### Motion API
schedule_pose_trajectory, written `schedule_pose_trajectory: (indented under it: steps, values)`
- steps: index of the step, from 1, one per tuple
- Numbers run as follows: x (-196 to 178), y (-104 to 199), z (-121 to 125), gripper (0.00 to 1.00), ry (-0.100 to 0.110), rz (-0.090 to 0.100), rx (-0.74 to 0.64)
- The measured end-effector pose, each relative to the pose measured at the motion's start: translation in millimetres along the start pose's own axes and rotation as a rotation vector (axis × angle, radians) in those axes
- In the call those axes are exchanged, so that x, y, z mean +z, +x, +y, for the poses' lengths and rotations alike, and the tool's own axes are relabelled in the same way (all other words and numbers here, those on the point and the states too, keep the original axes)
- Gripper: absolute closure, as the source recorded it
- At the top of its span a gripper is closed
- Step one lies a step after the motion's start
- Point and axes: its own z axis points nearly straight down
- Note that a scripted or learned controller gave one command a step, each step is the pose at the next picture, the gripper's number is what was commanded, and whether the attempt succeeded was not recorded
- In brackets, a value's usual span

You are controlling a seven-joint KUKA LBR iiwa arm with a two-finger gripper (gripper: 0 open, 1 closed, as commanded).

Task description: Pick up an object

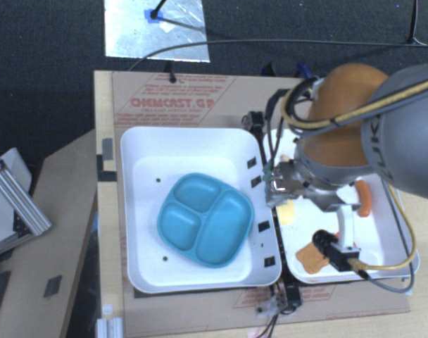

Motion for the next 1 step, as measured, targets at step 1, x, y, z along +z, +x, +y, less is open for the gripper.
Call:
schedule_pose_trajectory:
  steps: [1]
  values:
    - [5.4, 46.7, -4.4, 1.00, 0.001, -0.001, 0.001]
